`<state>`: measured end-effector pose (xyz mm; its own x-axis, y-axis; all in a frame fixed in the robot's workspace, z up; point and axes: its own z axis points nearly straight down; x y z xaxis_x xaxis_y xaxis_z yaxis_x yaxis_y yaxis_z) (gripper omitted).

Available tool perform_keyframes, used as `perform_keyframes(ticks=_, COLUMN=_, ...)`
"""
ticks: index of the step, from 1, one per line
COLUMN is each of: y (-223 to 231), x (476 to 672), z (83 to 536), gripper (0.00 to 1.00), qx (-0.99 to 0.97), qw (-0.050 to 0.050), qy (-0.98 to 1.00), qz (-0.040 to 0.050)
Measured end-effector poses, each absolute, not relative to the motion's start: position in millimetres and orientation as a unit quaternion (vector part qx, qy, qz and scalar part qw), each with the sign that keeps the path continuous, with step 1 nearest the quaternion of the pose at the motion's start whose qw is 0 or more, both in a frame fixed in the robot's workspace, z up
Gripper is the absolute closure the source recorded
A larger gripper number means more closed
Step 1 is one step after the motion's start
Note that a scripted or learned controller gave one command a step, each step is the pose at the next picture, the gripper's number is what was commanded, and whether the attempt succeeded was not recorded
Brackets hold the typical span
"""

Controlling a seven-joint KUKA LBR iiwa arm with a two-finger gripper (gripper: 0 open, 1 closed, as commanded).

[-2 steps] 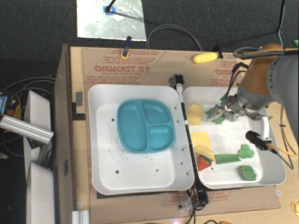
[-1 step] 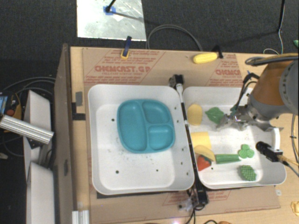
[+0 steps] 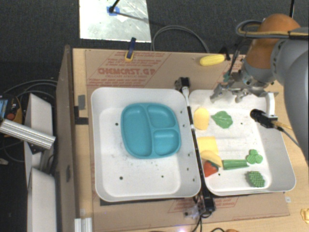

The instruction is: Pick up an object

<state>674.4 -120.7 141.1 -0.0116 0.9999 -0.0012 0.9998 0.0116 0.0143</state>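
My gripper [image 3: 226, 96] hangs over the far edge of the right bin [image 3: 280, 178], open, with nothing between its fingers. Just in front of it lies a green leaf [image 3: 222, 119], and to the left of that a yellow lemon [image 3: 201, 118]. Nearer the front sit a yellow block [image 3: 207, 143], a small yellow piece [image 3: 211, 157] on a red one [image 3: 210, 169], a long green vegetable [image 3: 235, 164], a broccoli floret [image 3: 254, 156] and a knobbly green piece [image 3: 255, 179].
The left bin [image 3: 108, 178] holds a blue divided plate [image 3: 150, 130]. A yellow item [image 3: 211, 59] lies on the cardboard behind the right bin. The grey arm [image 3: 289, 66] comes in from the right above the bin's far corner.
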Motion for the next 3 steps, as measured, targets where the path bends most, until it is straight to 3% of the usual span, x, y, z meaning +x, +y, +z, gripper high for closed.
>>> perform_keyframes(ticks=1, y=-144.2, x=625.3, z=84.4, gripper=0.00, qx=0.707, qw=-0.001, qy=0.707, qz=-0.0012)
perform_keyframes(ticks=2, y=-143.1, x=629.4, z=98.9, gripper=1.00, qx=0.706, qw=0.003, qy=0.709, qz=0.0016)
perform_keyframes(ticks=3, y=-165.9, x=567.0, z=199.4, gripper=1.00, qx=0.708, qw=0.004, qy=0.706, qz=0.0015)
